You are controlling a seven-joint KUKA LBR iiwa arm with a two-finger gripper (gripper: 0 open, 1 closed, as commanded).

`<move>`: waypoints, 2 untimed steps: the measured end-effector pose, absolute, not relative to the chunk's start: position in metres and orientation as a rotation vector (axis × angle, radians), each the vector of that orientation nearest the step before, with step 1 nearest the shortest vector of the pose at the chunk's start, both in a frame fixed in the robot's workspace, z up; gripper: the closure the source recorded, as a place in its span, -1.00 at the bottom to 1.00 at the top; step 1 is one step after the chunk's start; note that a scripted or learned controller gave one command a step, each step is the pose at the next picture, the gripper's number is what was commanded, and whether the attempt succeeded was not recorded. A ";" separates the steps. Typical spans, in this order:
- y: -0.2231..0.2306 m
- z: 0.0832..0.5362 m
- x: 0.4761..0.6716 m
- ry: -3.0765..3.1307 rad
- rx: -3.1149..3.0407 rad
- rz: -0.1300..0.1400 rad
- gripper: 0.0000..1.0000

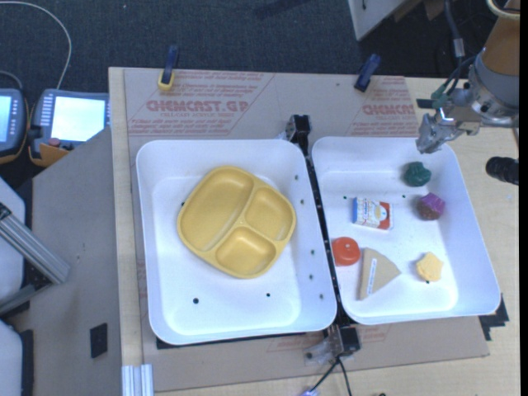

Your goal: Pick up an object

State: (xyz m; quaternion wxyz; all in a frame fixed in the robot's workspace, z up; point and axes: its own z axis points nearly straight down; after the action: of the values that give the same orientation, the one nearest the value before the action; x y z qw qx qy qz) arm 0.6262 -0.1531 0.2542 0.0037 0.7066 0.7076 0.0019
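right bin [466, 221]: shallow white plastic tray, glossy, rounded corners; serves as landmark and keeps the loose pieces corralled for picking.
jaws [429, 141]: hanging over the bin's far rim, just short of the green lump; spread cannot be told from here, nothing seen held.
dark green knobbly lump [417, 173]: inside the bin near its far edge, nearest candidate.
purple bumpy lump [430, 206]: just nearer than the green one.
small white and blue carton [371, 213]: mid-bin, flat, boxy.
orange round disc [345, 252]: by the bin's left wall.
tan wedge [375, 272]: near front, matte.
yellow chunk [429, 267]: front right.
left bin [157, 246]: beside it, carrying a yellow divided plastic plate [237, 220], smooth, three-sectioned.
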 end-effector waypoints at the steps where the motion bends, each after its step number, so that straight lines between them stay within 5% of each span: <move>1: -0.097 0.260 0.611 2.230 2.217 0.002 1.00; 2: -0.053 0.259 0.603 2.230 2.217 0.001 1.00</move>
State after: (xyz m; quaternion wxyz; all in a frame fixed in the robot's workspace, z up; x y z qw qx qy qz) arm 0.6032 -0.0526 0.2591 -0.0015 0.7051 0.7091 0.0002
